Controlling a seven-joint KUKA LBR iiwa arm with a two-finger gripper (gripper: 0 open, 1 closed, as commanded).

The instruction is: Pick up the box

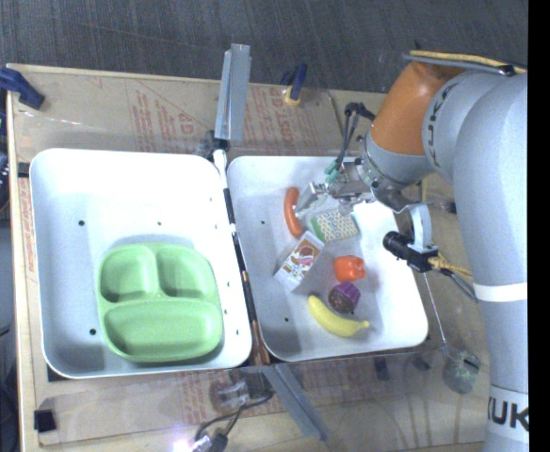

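Observation:
The box (299,259), a small white carton with a printed picture, lies tilted in the middle of the right bin (256,196). My gripper (337,191) hangs over the back of that bin, up and to the right of the box and apart from it. Just below the gripper lies a flat green-and-white checked item (335,224); whether the gripper touches it I cannot tell.
An orange-red sausage (294,212) lies left of the gripper. An orange pepper (349,268), a purple piece (344,298) and a banana (337,318) sit right of and below the box. The left bin (58,186) holds a green divided plate (160,301).

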